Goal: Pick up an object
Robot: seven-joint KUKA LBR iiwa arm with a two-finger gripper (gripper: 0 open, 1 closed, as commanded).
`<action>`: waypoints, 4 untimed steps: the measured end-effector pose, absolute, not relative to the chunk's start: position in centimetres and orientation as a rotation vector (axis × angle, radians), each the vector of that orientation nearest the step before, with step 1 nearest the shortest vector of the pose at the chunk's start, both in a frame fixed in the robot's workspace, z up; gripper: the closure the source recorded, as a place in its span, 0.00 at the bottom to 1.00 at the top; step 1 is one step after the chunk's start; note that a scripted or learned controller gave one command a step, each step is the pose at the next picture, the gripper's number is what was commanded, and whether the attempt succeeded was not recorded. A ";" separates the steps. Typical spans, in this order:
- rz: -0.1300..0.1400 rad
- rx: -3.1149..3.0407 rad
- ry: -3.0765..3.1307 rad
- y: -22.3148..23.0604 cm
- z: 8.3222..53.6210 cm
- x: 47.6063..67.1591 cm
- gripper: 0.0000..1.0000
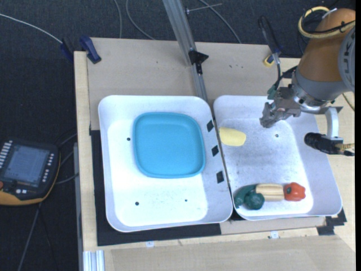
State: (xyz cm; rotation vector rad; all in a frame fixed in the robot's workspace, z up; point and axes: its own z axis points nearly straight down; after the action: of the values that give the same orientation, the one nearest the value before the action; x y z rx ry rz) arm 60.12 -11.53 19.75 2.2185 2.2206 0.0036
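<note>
Overhead, end effector (273, 117), finger state unclear, above right bin (316, 208); yellow object (232, 136) lying left-right.

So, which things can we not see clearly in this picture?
- End effector, camera view: too small and dark to tell open from shut, or whether it touches the right bin.
- Arm: cut off by the right edge.
- Green item, near edge of that bin: too small to identify.
</note>
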 end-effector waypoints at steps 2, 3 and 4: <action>0.004 2.219 2.220 -12.2 30.0 60.0 1.00; 0.001 2.218 2.225 -8.0 29.3 59.3 1.00; 0.002 2.218 2.225 -3.5 29.2 58.0 1.00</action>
State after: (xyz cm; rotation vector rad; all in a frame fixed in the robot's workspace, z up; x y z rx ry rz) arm 58.02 -3.46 29.20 2.2182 2.2251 0.0018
